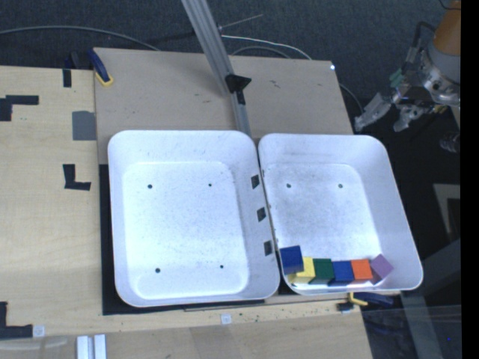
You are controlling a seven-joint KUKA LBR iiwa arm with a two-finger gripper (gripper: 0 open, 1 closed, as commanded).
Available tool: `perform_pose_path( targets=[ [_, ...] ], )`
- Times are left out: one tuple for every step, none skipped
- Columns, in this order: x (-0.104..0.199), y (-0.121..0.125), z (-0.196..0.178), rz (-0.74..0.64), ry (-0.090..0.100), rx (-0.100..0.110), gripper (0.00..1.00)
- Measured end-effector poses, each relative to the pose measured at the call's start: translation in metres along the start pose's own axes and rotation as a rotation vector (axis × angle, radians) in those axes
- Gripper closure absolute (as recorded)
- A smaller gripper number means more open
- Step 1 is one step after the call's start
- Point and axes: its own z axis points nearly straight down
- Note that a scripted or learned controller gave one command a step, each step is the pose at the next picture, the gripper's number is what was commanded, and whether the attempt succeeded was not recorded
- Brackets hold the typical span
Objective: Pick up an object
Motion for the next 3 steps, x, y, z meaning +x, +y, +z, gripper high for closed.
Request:
perform_pose_path(
  targets=[
    [0.034, -0.065, -0.047, 0.000, 0.002, -0.004, 0.00],
    [0.115, -0.149, 0.133, 0.000, 0.005, 0.011, 0.00],
    [0.195, -0.170, 0.059, -0.008, 0.005, -0.005, 0.00]
  ],
)
